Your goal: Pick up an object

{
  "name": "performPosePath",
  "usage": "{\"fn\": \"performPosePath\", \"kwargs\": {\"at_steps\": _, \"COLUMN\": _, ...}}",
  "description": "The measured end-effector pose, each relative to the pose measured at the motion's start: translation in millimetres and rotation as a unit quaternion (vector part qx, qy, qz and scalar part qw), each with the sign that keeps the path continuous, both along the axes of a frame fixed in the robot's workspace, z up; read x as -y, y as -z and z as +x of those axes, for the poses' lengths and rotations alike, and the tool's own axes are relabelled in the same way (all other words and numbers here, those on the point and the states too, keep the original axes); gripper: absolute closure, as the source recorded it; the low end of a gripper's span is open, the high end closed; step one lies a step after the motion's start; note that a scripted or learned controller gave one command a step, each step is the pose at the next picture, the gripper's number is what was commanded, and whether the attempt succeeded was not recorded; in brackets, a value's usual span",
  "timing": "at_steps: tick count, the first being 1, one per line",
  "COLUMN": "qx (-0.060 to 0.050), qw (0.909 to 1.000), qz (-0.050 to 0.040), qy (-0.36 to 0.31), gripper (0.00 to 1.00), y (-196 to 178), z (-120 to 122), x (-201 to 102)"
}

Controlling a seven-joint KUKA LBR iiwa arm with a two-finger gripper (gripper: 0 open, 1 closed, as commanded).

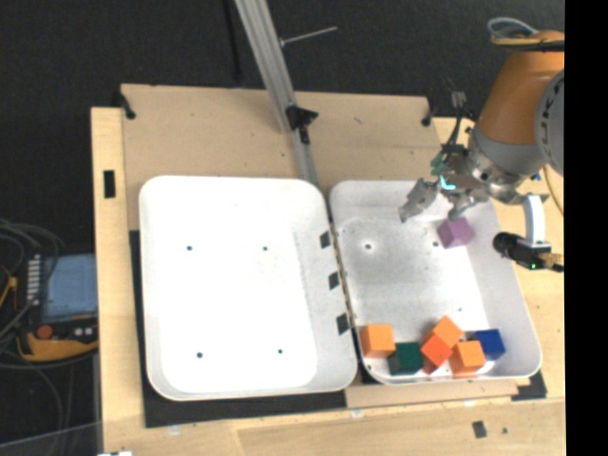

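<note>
Purple block (456, 232) sits just below and right of my gripper (432, 198), in the right bin (399, 264). My jaws are spread and grip nothing; the block lies just outside them.

The arm (521, 112) is cut off by the right edge, so little beyond its orange band and grey wrist is seen. The gripper (439, 200) is blurred and small. The purple block (456, 232) is partly covered by the gripper from above, and contact between them cannot be told. The green block (408, 357) is partly hidden behind the right bin's (494, 376) near rim and an orange block (437, 347). The metal rail (268, 60) is cut off at the top edge, and the cables (19, 283) run off the left edge.
</note>
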State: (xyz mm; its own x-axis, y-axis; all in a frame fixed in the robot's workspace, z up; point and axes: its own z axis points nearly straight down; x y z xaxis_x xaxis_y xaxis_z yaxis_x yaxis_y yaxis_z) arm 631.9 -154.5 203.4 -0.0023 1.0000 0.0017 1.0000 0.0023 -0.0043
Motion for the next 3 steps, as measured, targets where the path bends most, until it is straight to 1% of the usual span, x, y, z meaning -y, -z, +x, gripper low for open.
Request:
{"fn": "performPosePath", "kwargs": {"at_steps": 1, "qx": 0.002, "qw": 1.0000, "qz": -0.0011, "qy": -0.001, "gripper": 0.00, "y": -3.1, "z": 1.0, "x": 0.2}}
{"fn": "performPosePath", "kwargs": {"at_steps": 3, "qx": 0.000, "qw": 1.0000, "qz": -0.0023, "qy": 0.003, "gripper": 0.00, "y": 88.6, "z": 2.0, "x": 19.2}}
